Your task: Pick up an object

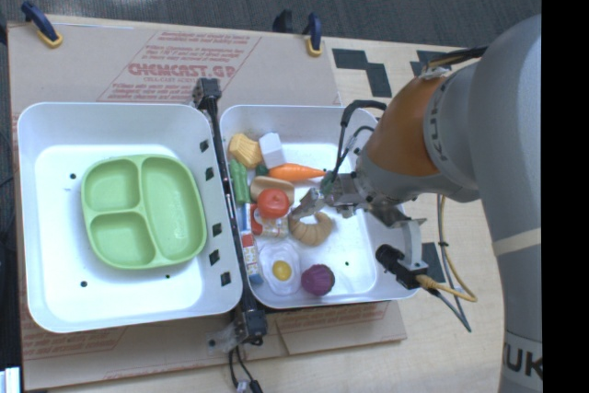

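My gripper (313, 201) reaches from the right into the right bin (359, 276), low over a tan croissant (312, 229). Its tips sit just above the croissant, beside a red tomato-like toy (272, 202). An orange carrot (296, 171) lies just behind the gripper. A purple round toy (317, 279) and a fried egg (281, 271) lie at the bin's front. A yellow piece (244, 148), a white block (271, 148) and a green piece (240, 183) crowd the bin's left side. I see nothing between the fingers.
The left bin (46, 290) holds a green three-part plate (143, 209). A black divider (221, 189) runs between the bins. Blue clamps (314, 34) hold the cardboard at the back. The arm's wrist and cables (405, 262) hang over the right bin's right rim.
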